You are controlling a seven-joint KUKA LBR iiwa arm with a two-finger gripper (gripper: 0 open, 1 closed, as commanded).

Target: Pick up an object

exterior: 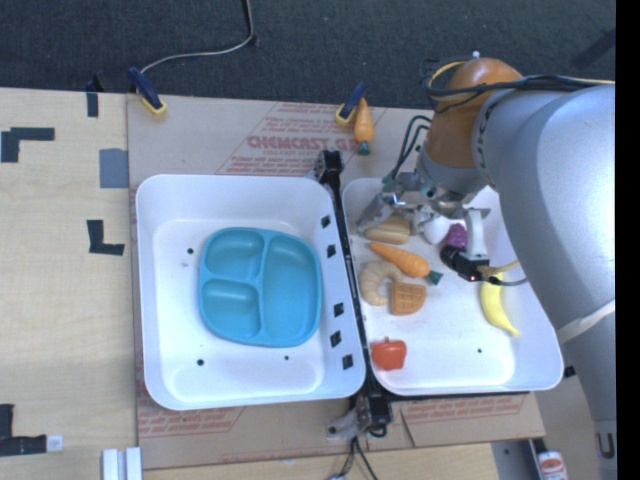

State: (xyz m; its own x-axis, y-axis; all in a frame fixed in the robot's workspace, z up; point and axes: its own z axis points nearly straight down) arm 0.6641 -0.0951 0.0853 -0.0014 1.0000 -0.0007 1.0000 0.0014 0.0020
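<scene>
Floor: dark grey carpet (pixel 330 18) runs along the far side, with a thin white cable (pixel 215 48) trailing across it.
Table: pale wood (pixel 50 298) with black tape marks (pixel 25 140) on the left; a brown cardboard sheet (pixel 270 138) with red printing lies under both bins, clipped at its far edge by two blue and yellow clamps (pixel 146 90).
Left bin: white (pixel 165 268), holding a blue divided plate (pixel 260 286) lying flat near its middle.
Join: black clips (pixel 335 258) run down the line where the two bins meet.
Right bin: white (pixel 450 363), with toy food gathered in its far half; a carrot (pixel 400 259) lies slantwise, a pale bread roll (pixel 390 233) just behind it, a beige piece (pixel 376 283) and a waffle-like piece (pixel 407 297) touching in front of it.
Nearer the front: a red pepper (pixel 389 353) sits alone by the left wall.
Right side: a purple item (pixel 456 236) and a banana (pixel 497 306) by the right wall.
Gripper: (pixel 405 200) low over the bin's far left corner, beside the bread roll; I cannot tell how it is set.
Arm: grey with an orange band (pixel 465 108), filling the right.
</scene>
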